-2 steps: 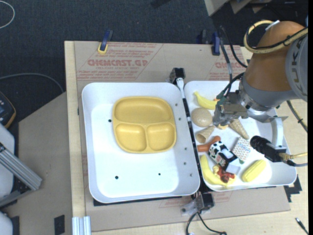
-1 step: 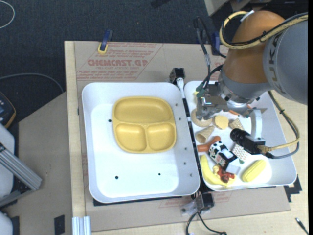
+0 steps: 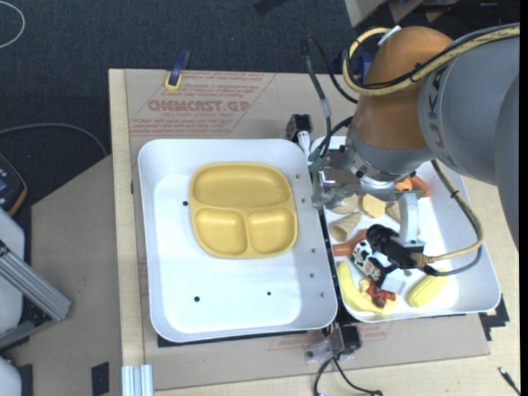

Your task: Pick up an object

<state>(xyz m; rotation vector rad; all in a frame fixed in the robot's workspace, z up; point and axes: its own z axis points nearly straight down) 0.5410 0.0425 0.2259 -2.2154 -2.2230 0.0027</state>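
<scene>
I see the gripper (image 3: pixel 342 180) at the crowded right white bin's (image 3: pixel 474 246) left edge; its state I cannot tell. The yellow divided plastic tray (image 3: pixel 243 207) leaves the left white bin's (image 3: pixel 165 246) near edge free.

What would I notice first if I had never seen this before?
Probably the big grey robot arm with its shiny orange band, leaning in from the right over the right bin. Next, the yellow tray with three sections, lying alone in the left bin. Then the jumble of small toys under the arm, with a yellow banana at the near edge.
</scene>
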